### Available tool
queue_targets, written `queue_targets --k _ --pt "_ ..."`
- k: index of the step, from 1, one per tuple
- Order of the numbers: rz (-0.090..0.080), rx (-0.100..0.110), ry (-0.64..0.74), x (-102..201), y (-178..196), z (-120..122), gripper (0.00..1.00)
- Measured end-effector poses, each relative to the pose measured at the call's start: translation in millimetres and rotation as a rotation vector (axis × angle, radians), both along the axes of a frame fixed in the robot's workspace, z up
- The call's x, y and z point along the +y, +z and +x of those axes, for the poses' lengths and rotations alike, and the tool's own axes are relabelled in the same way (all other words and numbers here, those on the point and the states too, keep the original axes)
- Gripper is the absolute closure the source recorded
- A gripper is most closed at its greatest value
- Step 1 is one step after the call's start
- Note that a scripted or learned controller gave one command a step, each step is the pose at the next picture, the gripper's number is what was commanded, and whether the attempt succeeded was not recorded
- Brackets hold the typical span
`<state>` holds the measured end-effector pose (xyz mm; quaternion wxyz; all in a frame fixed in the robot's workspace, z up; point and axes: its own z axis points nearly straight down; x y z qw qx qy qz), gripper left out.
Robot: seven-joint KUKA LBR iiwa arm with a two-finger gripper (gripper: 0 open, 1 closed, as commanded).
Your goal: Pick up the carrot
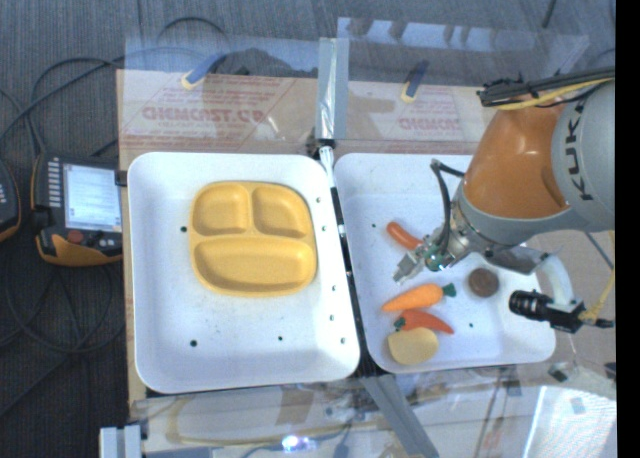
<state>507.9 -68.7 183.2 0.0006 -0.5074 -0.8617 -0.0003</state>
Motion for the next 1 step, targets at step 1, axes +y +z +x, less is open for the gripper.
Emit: queue_targets --k 1 --pt "0.001 0.001 0.263 37.6 -0.1 -21.6 1.00"
